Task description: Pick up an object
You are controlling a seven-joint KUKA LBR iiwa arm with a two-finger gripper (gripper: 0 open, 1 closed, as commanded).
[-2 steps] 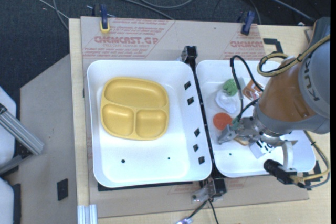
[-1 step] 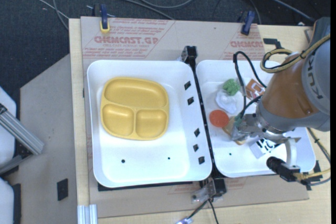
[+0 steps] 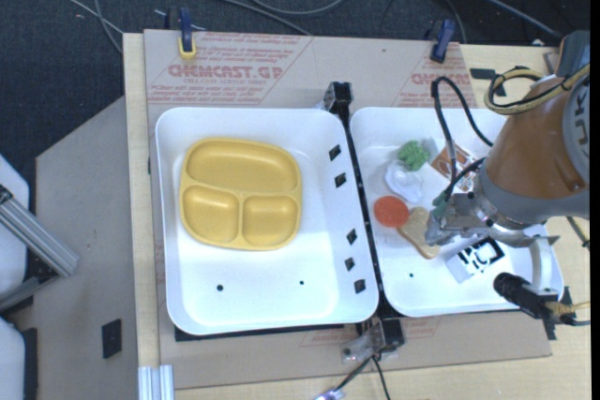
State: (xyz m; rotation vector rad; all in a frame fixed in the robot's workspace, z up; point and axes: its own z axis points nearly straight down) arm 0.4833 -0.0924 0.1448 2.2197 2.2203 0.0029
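Two white bins side by side on a cardboard-topped surface (image 3: 244, 75), seen from above at a slant.

Left bin (image 3: 178, 286): holds a yellow divided plate (image 3: 241, 192), three compartments, lying flat in the upper half of the bin, toward its left wall. Lower half of the bin floor bare white with a couple of small dark dots.

Right bin (image 3: 412, 290): small cluster of things in the upper left part. A green leafy piece (image 3: 411, 153) lies on something white (image 3: 405, 181) near the top. Below it a round red-orange item (image 3: 391, 211). Just beside that, lower right, a tan block (image 3: 419, 229), tilted, its right end under the arm's tool.

Arm (image 3: 534, 159) comes in from the right, orange band over the right bin, grey wrist below it. Gripper (image 3: 448, 218) sits low in the right bin, right at the tan block's right end and near the red-orange item. Cannot tell how the gripper is set, nor whether anything is in its grasp; the wrist body and cables cover that spot.

A black-and-white tag (image 3: 476, 256) lies just beneath the wrist, in the right bin.

Black divider strip (image 3: 349, 192) between the bins. Blue clamps (image 3: 187, 28) at the surface's far edge. Cables trail across the dark floor (image 3: 84, 61) behind.
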